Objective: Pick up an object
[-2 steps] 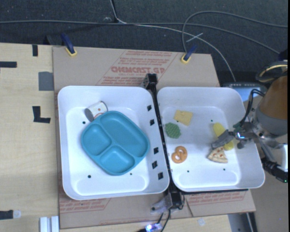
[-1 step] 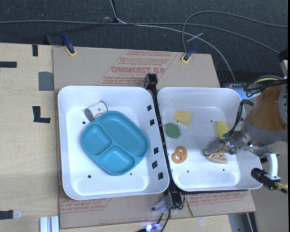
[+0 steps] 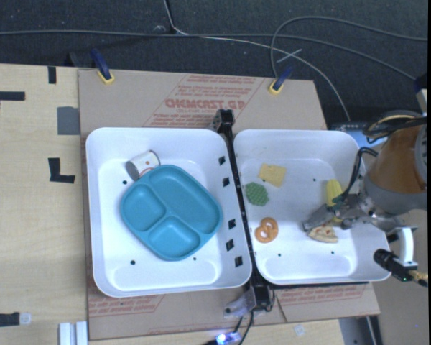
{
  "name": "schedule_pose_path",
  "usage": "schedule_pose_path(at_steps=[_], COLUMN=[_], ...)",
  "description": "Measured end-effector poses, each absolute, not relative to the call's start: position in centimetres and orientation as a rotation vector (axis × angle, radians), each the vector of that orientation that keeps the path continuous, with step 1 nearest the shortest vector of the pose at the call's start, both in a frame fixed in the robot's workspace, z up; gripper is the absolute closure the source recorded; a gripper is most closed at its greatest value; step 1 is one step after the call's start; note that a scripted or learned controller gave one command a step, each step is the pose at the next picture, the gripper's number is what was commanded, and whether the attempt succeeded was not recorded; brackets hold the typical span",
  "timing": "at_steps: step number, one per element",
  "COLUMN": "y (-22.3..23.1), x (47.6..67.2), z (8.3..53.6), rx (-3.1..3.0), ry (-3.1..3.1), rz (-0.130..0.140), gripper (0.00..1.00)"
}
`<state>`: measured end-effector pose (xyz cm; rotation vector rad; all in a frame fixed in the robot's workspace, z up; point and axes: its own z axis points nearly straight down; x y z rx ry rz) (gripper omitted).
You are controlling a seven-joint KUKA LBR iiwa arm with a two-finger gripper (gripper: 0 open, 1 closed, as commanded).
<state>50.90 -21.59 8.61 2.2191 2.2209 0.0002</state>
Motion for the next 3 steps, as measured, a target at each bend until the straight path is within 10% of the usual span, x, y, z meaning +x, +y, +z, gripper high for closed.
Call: schedule_pose_path(at_steps=[1,3], y=[-21.7,-22.2], x=[51.0,50.1], z=[9.6,21.6], rx=[2.216,2.218], ry=[2.218,2.220], rz=[0.000,0.001], gripper=[1.00,1.00])
